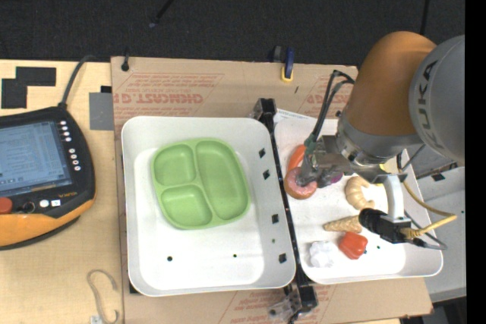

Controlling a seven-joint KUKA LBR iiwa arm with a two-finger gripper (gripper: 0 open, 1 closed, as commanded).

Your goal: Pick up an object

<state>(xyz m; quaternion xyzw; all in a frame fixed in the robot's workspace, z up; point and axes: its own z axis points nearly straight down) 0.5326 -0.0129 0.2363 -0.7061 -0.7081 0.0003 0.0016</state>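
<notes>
The gripper sits low in the right bin, directly over a pink doughnut near the bin's left wall; whether it is spread or pinching cannot be told. Nearby lie a croissant, ice-cream cone and red pepper. A green divided plate occupies the left bin

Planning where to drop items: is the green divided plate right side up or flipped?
Right side up: the green divided plate shows three hollow compartments facing the camera, flat in the left bin.
</notes>
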